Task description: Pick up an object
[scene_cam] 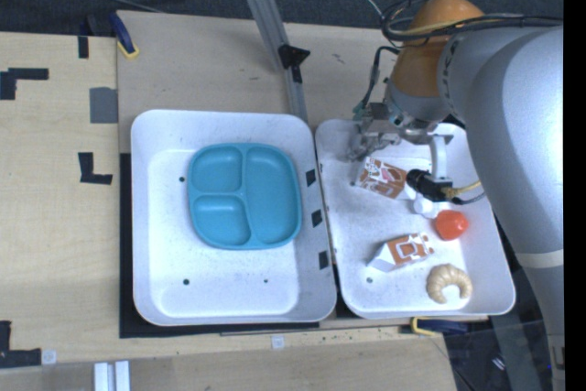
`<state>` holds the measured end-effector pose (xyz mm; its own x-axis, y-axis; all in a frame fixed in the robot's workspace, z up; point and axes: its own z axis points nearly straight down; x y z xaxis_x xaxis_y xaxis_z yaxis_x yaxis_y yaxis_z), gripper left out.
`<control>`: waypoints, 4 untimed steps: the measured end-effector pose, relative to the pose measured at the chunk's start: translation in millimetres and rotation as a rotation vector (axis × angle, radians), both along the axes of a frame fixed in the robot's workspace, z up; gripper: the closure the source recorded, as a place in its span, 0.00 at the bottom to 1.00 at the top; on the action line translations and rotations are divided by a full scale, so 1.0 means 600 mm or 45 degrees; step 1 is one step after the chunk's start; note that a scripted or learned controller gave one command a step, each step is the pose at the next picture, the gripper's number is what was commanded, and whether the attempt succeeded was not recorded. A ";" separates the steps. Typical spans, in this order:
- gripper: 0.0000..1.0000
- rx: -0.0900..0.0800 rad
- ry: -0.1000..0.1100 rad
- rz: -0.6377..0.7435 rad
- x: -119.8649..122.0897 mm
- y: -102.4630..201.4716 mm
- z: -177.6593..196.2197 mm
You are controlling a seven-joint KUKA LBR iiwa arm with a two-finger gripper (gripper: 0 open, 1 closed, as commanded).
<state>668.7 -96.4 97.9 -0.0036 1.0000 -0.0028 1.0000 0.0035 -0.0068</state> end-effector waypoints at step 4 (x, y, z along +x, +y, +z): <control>1.00 0.006 -0.005 0.003 -0.026 0.100 0.238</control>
<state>653.3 -36.2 240.6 -0.0060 1.0000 0.0017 1.0000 0.0060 -0.0030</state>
